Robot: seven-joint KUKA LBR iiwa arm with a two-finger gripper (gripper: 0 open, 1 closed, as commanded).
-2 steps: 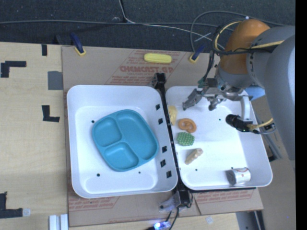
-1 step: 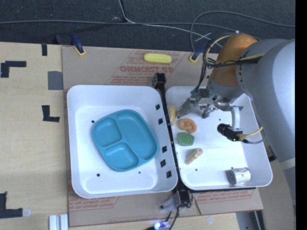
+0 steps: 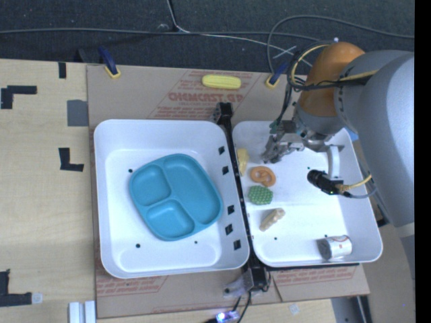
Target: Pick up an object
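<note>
My gripper [image 3: 273,155] hangs low over the upper left part of the right bin [image 3: 350,210], its fingers pointing down toward the bin floor. Just below and left of it lie an orange pretzel-like ring [image 3: 262,175], a green round piece [image 3: 260,194], a tan lumpy piece [image 3: 271,218] and a small yellow block [image 3: 242,161] by the bin's left wall. A grey and white can [image 3: 334,247] lies on its side at the bin's lower right. Nothing shows between the fingers.
The left bin [image 3: 111,180] holds a blue divided plate [image 3: 174,195]. A yellow banana-shaped item [image 3: 221,81] lies on the cardboard behind the bins. A black connector with cable [image 3: 324,182] hangs over the right bin. Clamps and wires sit along the far edge.
</note>
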